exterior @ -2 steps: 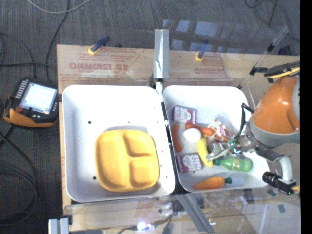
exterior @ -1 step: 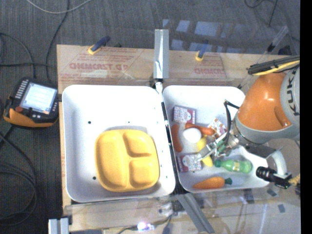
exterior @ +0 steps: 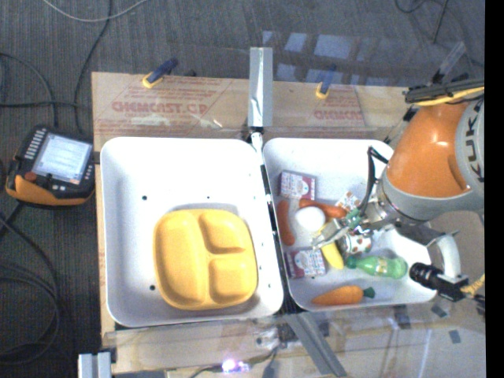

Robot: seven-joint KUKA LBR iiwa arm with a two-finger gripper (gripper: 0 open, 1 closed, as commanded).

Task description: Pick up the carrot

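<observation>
Carrot (exterior: 339, 295) lay near the right bin's (exterior: 331, 150) front wall, tool (exterior: 335, 235) hovered over the clutter, grip state I couldn't tell, so I'd have shifted forward and descended straight.

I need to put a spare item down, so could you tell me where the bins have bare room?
Free: the left bin around the yellow tray, especially behind it. Crowded: the right bin, with the carrot, green bottle and cartons; bare only along its back wall.
</observation>
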